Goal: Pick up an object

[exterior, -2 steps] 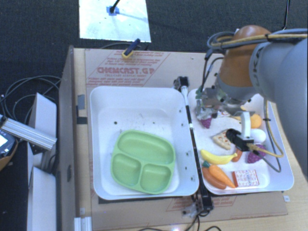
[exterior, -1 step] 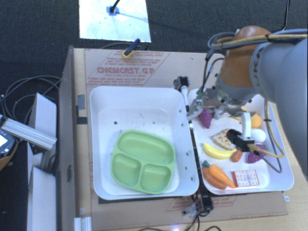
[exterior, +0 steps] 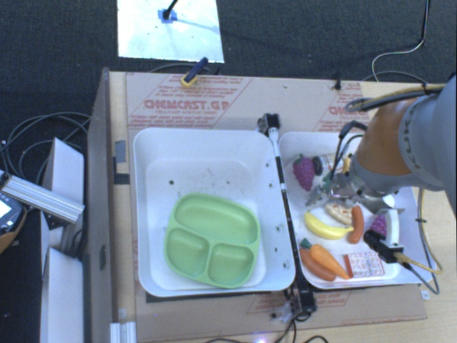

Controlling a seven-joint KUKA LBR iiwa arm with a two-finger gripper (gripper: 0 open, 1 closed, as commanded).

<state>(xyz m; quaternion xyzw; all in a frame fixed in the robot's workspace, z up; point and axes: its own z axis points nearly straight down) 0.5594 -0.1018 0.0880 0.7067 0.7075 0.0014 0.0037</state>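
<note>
Two white bins sit side by side on a table; the arm's tool (exterior: 330,189) hangs low in the right bin (exterior: 289,152) above a banana (exterior: 325,226), likely lining up a grasp; grapes (exterior: 305,171) and carrots (exterior: 319,259) lie nearby; a green tray (exterior: 212,240) fills the left bin (exterior: 153,148).

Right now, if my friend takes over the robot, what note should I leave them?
Pincer: down in the right bin, among the toy food; can't tell if open or shut.
Things there: purple grapes, banana, carrot, pizza slice.
Left bin: green divided plate.
Done: nothing lifted.
Left: grab one object and raise it.
</note>
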